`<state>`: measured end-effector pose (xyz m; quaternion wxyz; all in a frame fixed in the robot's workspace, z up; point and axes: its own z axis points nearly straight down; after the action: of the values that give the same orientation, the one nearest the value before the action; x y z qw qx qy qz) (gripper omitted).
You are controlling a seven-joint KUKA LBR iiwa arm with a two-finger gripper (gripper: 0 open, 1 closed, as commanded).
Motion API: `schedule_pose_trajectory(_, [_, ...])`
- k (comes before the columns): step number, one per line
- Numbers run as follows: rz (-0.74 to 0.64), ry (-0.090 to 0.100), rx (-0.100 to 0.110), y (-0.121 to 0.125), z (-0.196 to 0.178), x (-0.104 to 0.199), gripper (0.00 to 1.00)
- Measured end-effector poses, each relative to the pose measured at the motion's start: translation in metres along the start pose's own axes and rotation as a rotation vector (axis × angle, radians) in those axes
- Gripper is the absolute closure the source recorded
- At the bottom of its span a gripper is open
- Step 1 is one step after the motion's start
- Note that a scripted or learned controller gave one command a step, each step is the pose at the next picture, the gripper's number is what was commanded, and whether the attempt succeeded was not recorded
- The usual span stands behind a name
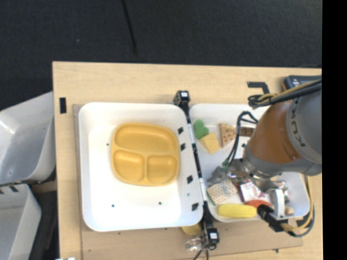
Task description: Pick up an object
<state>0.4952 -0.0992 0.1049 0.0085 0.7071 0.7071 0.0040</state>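
nearest us hangs the arm (282, 140), its jaws low in the right bin (303, 196); we cannot tell their state. a corn cob (236, 211) lies just beside, then cheese (210, 143). the left bin (97, 199) holds a yellow tray (145, 154).

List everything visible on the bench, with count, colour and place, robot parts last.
shallow white bins: two, white, side by side on the bench
yellow divided plastic tray: one, yellow, in the left bin
green round piece: one, green, right bin, top left
yellow wedge block: one, yellow, just below the green piece
yellow corn-shaped toy: one, yellow, right bin's front edge
arm: one, grey with orange band, over the right bin
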Motion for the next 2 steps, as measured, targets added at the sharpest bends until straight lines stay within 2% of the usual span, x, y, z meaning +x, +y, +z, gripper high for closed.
schedule_pose_trajectory(1, [-0.009, 0.008, 0.001, 0.0005, -0.1366, 0.0623, 0.0])
schedule_pose_trajectory(2, [-0.004, 0.006, 0.015, -0.0013, -0.1387, 0.0579, 1.0])
